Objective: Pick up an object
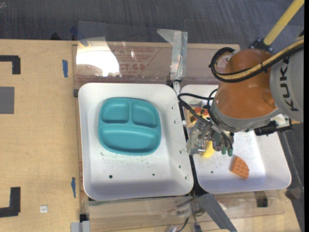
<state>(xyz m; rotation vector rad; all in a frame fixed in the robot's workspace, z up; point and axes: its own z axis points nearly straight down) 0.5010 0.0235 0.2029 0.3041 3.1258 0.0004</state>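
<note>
2 white bins (pixel 96 178) sit on the table (pixel 34 129). 1 teal divided tray (pixel 129 125), 1 orange waffle piece (pixel 239 167), 1 yellow item (pixel 208 152) partly hidden, 1 arm (pixel 244 91).

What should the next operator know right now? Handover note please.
Tool: low over the left part of the right bin, above a yellow item; whether it is open or shut cannot be read.
Orange waffle piece: loose in the right bin, apart from the tool.
Teal divided plate: in the left bin.
Done: no lift visible.
Left: grasp an object and raise it.
</note>
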